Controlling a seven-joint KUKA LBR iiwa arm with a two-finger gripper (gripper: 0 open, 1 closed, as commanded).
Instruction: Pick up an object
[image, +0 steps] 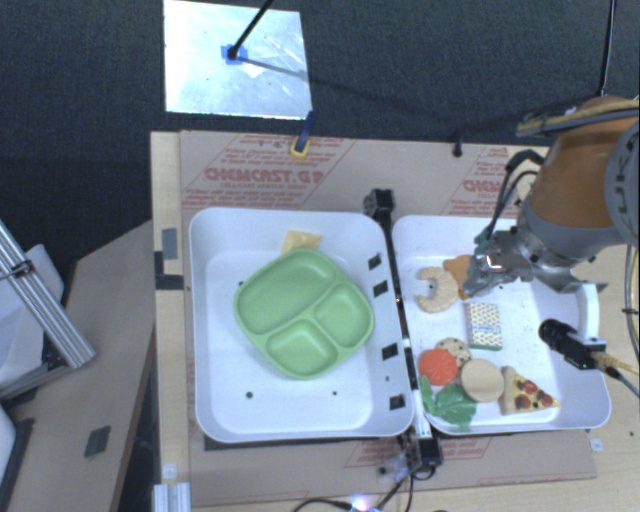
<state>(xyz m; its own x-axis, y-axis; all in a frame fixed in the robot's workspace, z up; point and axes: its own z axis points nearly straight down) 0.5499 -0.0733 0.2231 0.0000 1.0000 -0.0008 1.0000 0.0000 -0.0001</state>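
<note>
Several toy foods crowd the right bin (598, 400) under my end effector (490, 264). I cannot tell if it is apart or together. It hangs over a small orange piece (458, 268), right beside the smooth tan croissant (437, 289). I think it could bump both and grab nothing. Below sit a flat patterned box (484, 325), a round cookie (481, 380) and a pizza slice (524, 391).
</note>
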